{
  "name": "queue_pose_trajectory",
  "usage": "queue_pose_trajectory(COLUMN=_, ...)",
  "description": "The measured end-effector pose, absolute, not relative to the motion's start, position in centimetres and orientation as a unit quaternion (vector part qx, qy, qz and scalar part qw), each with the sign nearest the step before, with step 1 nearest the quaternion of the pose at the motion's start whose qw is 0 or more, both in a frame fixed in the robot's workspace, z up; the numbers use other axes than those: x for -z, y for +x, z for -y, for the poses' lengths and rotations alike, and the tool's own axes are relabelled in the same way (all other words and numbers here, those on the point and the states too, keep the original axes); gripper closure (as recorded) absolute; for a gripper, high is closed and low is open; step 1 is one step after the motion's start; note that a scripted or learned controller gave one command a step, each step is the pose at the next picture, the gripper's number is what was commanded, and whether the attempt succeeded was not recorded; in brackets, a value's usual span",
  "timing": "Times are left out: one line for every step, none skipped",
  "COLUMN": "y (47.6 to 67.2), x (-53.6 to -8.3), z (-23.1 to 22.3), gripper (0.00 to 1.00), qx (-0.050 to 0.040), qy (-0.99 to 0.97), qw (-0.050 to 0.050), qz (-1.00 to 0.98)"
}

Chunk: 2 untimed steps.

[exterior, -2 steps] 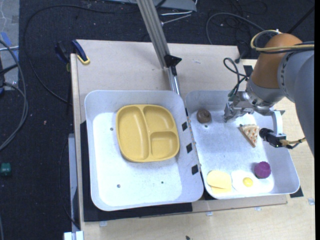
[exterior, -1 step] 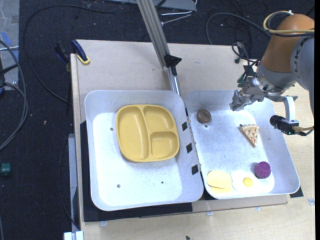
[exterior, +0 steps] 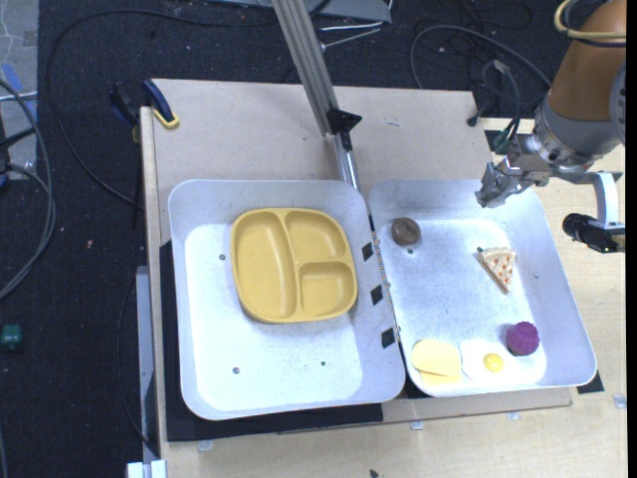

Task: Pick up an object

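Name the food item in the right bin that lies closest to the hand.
The pizza slice, just below the hand. The brown round piece sits further left; the purple, yellow and egg pieces lie along the bin's front edge.

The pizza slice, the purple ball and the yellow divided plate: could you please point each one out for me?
pizza slice (exterior: pixel 499 267), camera view, middle of the wedge in the right bin.
purple ball (exterior: pixel 522 339), camera view, centre of its top.
yellow divided plate (exterior: pixel 269 257), camera view, floor of its large compartment.
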<state>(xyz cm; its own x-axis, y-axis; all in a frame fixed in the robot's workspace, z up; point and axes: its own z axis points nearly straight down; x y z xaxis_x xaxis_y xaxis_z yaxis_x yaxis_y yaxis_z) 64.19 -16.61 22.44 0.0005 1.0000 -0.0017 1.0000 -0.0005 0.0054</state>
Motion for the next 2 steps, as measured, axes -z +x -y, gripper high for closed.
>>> queue_pose_trajectory(y=64.3, x=-23.6, z=16.6, gripper=1.00, qx=-0.0010, qy=0.706, qw=0.002, qz=-0.708)
queue_pose_trajectory(y=64.5, x=-24.2, z=10.4, gripper=1.00, qx=-0.0008, qy=0.704, qw=0.000, qz=-0.710)
